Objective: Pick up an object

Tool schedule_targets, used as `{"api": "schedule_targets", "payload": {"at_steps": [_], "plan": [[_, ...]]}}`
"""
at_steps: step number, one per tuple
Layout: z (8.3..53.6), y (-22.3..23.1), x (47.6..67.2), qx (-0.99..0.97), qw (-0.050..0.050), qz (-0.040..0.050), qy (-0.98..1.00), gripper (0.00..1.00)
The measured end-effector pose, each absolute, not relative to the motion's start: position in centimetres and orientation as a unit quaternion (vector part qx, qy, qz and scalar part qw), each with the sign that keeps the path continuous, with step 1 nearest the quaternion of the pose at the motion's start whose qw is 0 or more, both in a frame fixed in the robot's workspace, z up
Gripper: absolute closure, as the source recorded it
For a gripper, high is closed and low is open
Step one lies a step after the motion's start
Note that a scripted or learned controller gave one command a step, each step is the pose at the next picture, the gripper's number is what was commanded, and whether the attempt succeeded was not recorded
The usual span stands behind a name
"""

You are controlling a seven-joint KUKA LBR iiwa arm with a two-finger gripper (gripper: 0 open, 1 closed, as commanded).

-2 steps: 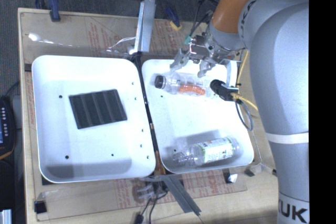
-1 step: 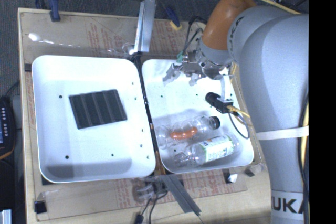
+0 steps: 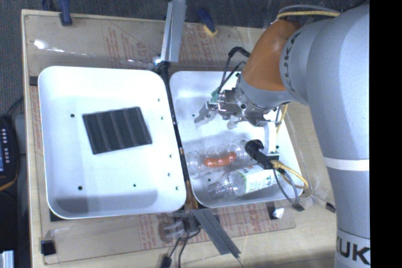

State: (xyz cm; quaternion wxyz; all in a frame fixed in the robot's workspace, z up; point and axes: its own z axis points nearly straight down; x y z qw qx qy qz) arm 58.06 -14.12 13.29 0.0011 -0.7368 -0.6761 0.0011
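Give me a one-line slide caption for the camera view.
Grey KUKA arm's gripper hovers over the right white bin holding clear plastic bottles; dark ribbed rectangular mat lies in the left white bin.

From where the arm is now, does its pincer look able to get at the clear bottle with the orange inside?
Probably yes. The pincer hangs in the right bin, and the clear bottle lies uncovered just below it in the picture.
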Motion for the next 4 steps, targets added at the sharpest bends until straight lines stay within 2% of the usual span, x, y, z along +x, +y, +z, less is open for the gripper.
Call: {"api": "schedule_targets", "payload": {"at_steps": [1,2,3,4], "plan": [[11.2,-16.3,61.8,-0.712,0.001,0.0007,-0.703,0.0],[13.4,-18.4,53.2,-0.71,0.0,0.0003,-0.705,0.0],[9.3,-13.2,48.3,-0.656,-0.001,-0.0013,-0.755,0.0],[10.3,-13.2,48.5,-0.654,-0.004,-0.002,-0.757,1.0]]}}
